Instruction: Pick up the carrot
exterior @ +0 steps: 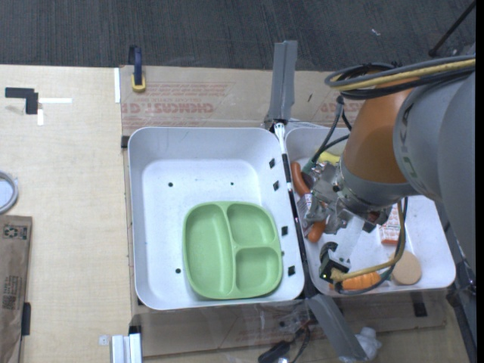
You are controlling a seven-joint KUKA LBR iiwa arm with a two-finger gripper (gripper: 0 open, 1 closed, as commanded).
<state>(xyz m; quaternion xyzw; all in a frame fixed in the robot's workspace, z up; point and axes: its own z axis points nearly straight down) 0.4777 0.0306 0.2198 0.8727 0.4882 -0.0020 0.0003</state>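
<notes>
Reaching in from the right, the grey arm (446, 127) with its orange band (374, 138) hangs over the right-hand bin (423, 282), and its gripper (324, 216) sits low near that bin's left wall. Whether the jaws are released or clenched cannot be told, since the wrist and cables cover them.

The carrot (361, 280) lies flat along the right bin's front edge, toward its front-left corner, apart from the gripper. Just beside its right end rests a round tan piece (408, 268). An orange-red piece (300, 178) lies against the same bin's left wall, farther back.

In the left-hand bin (144, 203), a green divided plate (231, 249) rests in the front-right part, close to the front wall.
</notes>
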